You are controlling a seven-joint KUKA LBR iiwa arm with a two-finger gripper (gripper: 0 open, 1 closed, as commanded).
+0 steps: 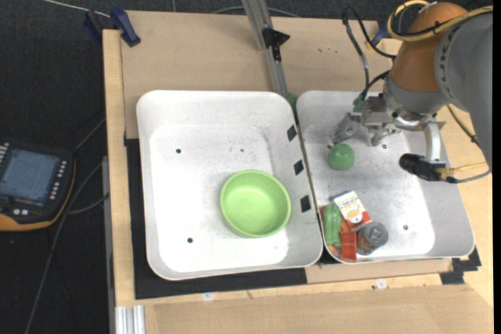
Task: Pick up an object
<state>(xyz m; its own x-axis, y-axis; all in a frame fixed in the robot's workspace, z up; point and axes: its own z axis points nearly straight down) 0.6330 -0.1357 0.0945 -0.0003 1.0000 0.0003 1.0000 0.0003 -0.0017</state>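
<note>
Green ball (pixel 340 157) lies just below the gripper (pixel 362 133) — fingers seemingly spread, apparently not pinching it.

Small green ball (pixel 340 157), round and matte, lying loose on the floor of the right bin (pixel 423 238), in its upper left part, close to the wall shared with the left bin (pixel 168 246). Sitting just below and beside the tips of the hand (pixel 362 131), not visibly between them. Further down the same bin, wedged into the near left corner, a small carton (pixel 348 207) with orange and white print, tilted; a slim green and red item (pixel 338 232) alongside it; a grey round-topped piece (pixel 374 235) touching both. In the left bin, a light green bowl (pixel 255 203), upright, mouth open upward, near the lower right of its floor.
</note>
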